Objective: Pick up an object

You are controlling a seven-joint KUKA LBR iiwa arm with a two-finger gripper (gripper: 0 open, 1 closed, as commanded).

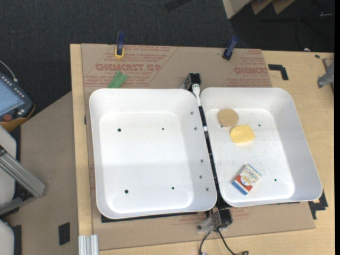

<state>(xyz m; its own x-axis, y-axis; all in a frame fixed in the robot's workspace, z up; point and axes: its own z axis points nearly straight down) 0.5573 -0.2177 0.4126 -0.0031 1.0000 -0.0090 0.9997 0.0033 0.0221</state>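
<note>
The right bin (297, 116) holds three small objects. A tan round disc (228, 117) lies near its back left. Touching the disc's front right side is a yellow rounded piece (242, 135). A small white box with red and blue print (246, 179) lies tilted near the bin's front left, apart from the other two. Nothing covers any of them.
The left bin (141, 153) sits beside the right one, rims touching along the middle. A green strip (117, 80) lies on the brown board behind the left bin. Blue clamps (120, 44) (230, 47) grip the board's back edge. A grey piece (325, 80) pokes in at the right edge.
</note>
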